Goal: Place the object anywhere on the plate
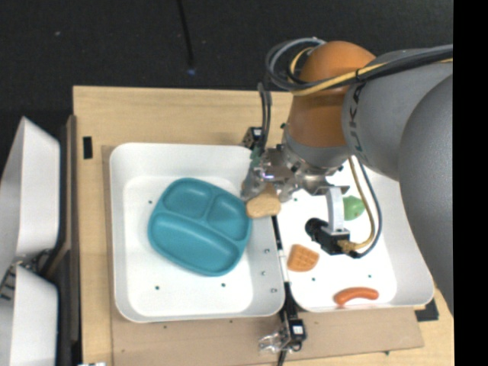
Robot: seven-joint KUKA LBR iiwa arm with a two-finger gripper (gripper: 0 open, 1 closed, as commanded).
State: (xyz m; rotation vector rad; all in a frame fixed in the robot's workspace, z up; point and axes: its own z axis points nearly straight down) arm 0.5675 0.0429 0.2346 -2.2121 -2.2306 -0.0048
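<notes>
Fingers of the gripper (264, 194) sit low over a tan, cookie-like object (263, 207), which pokes out just beneath them; whether they actually pinch it or merely hover above it we cannot tell, since the wrist hides the fingertips. We see the object at the seam between the two bins, just beside the plate's edge at about three o'clock from the plate's middle. The teal plate (200, 226), divided into compartments, lies tilted in the left bin (130, 280).

As we judge it, the step in hand is the carry toward nine o'clock, and only a short one. We would want the object well over a compartment floor, not the raised rim, before lowering and letting go, or it may slide off into the bin.

Further out, the right bin (396, 280) holds an orange waffle-like piece (303, 259), a red sausage shape (355, 296) and something green (353, 207).
</notes>
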